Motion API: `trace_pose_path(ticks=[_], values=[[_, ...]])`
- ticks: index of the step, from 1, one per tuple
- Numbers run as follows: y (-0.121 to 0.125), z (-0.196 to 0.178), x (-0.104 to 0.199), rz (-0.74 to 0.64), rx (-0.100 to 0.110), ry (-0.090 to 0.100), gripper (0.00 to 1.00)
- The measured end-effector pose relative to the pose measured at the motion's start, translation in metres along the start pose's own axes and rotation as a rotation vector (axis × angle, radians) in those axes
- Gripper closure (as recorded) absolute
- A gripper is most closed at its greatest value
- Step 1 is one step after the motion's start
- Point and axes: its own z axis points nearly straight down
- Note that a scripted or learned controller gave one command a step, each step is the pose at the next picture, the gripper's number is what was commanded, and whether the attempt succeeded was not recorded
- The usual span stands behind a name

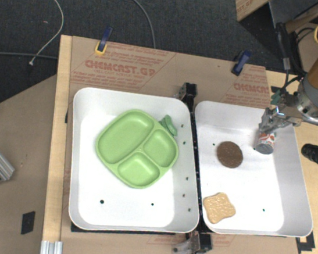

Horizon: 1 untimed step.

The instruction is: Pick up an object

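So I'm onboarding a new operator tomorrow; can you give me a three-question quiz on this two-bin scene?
1. True or false: the green divided plate lies in the right bin.
2. Which thing lies nearest the gripper? A) the round brown cookie B) the tan cracker C) the green plate
3. Fill in: the tan cracker lies near the right bin's ___ corner, as the camera sees it.

Key: 1 false, it lies in the left bin. 2 A. 3 lower left.
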Motion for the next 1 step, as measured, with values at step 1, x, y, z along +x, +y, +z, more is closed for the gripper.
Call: trace_pose_path(ticks=[1], values=[[-0.0061, -0.0494, -0.004, 0.0, 0.001, 0.0, 1.0]])
